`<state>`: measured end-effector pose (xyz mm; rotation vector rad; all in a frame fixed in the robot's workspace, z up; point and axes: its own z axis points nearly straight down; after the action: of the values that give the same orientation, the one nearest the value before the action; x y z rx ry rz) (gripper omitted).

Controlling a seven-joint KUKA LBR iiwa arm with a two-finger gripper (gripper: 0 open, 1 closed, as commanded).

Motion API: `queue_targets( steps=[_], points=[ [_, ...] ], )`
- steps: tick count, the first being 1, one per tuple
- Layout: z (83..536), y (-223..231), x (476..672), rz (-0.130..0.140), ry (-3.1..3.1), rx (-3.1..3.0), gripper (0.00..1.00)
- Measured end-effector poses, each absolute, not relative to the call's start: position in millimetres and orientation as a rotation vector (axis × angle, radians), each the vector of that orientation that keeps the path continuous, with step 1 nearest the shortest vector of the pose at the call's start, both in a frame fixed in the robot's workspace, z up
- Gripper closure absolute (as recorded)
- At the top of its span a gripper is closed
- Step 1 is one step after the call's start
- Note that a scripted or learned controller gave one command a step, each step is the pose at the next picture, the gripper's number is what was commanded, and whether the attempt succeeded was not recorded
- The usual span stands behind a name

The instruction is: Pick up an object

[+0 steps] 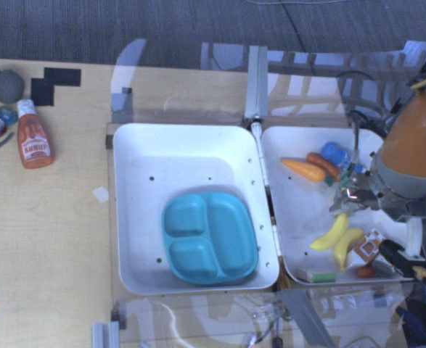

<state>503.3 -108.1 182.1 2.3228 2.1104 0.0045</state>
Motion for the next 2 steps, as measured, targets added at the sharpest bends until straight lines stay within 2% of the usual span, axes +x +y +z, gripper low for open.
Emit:
queue_targets(
  steps=[1, 2],
  points=[
    [182, -108, 503.3, 0.005, 2.110, 2.323, 0.00],
    [91, -119, 512.4, 0.008, 2.108, 2.322, 0.00]
  ],
)
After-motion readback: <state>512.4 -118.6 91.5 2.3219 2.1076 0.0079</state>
